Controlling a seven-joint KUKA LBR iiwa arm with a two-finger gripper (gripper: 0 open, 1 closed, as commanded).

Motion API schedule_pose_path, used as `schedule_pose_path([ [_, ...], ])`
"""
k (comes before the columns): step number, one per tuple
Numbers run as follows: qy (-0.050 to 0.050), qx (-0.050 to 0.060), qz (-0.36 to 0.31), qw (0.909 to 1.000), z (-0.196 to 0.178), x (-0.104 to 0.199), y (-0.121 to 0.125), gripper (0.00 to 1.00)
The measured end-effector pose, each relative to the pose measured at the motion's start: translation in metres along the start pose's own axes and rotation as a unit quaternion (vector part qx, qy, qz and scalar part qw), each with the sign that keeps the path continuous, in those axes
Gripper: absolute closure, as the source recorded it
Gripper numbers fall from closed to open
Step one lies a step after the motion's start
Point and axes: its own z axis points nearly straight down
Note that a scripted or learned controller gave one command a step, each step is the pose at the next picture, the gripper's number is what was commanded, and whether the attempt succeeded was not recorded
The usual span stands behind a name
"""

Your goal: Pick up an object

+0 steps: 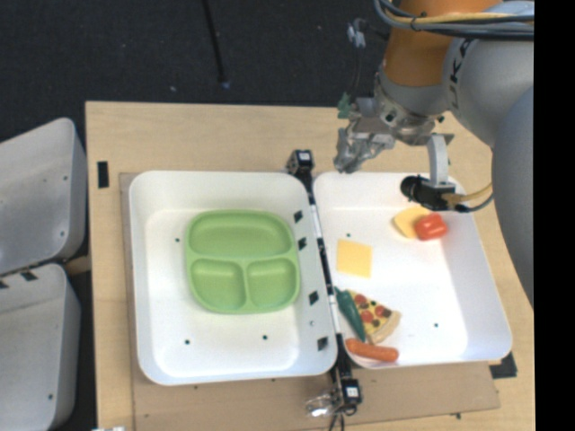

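hovering above the far edge of the right shallow white bin (467,330), the grey arm's two-finger gripper (352,157) hung with nothing between its jaws; whether those jaws were apart or together, i could not tell. inside that bin lay a flat yellow square cheese slice (354,259) near the middle, a yellow wedge (406,221) touching a small red tomato-like piece (431,228) toward the far right, and at the near left corner a toy pizza slice (375,320), a green pepper-like piece (349,311) and an orange sausage-shaped piece (373,352) crowded together. over in the left white bin (153,348) sat a light green three-compartment plastic plate (242,260), on the pale wooden counter (180,124).
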Motion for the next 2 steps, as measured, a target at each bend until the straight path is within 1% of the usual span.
schedule_pose_path([
  [1, 0.000, 0.001, 0.000, 1.0000, 0.001, 0.057, -0.005, 1.00],
  [2, -0.001, 0.002, 0.000, 1.0000, 0.023, 0.113, -0.002, 1.00],
])
